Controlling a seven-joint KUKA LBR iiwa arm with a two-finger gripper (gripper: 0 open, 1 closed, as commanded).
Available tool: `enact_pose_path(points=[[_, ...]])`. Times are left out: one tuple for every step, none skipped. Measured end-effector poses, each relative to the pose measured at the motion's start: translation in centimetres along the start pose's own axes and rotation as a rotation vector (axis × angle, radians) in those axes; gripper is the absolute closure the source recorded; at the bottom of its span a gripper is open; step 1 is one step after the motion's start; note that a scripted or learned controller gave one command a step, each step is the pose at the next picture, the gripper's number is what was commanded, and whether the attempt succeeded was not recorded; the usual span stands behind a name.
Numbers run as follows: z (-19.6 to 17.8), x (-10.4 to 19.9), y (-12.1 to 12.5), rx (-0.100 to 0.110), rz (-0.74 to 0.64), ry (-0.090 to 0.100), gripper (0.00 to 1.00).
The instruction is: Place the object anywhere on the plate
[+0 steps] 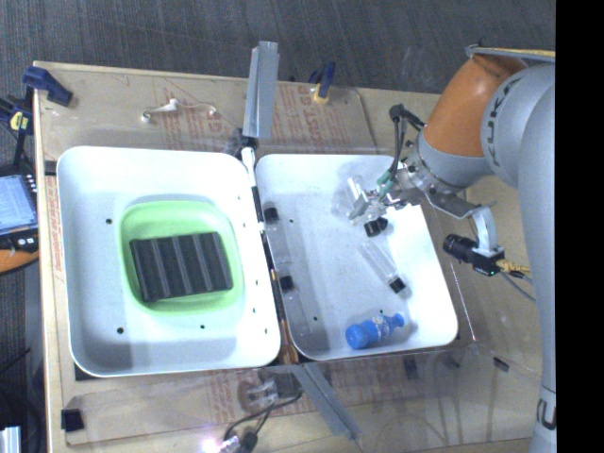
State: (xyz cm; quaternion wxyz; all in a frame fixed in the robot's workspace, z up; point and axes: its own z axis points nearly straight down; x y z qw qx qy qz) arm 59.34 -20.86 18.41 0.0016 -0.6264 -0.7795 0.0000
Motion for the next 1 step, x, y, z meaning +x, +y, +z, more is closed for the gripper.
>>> enact_pose_path(points=[[-0.01, -0.01, 0.00, 0.000, 0.000, 0.000, 0.00]])
